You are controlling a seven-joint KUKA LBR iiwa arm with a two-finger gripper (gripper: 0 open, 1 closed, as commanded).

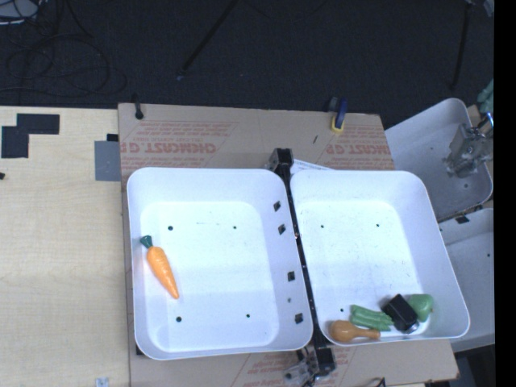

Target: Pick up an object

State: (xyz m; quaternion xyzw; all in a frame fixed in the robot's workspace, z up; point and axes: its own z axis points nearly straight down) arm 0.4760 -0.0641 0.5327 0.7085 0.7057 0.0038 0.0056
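An orange toy carrot [162, 270] with a green top lies near the left wall of the left bin [210, 185]. A cluster sits in the front right corner of the right bin [363, 185]: a green pod [370, 318], a black block [401, 312], a light green piece [422, 304] and a tan gourd-shaped toy [353, 332]. The grey arm [439, 139] stands off the right bin's far right corner. My gripper [466, 153] hangs there, outside the bins and far from every object, with nothing seen in it.
Both bins rest on a cardboard sheet [242, 139] on the wooden bench [56, 240]. A black divider [294, 256] with clips runs between the bins. A blue-and-yellow clamp [339, 115] grips the cardboard's far edge. Cables lie on the dark floor behind.
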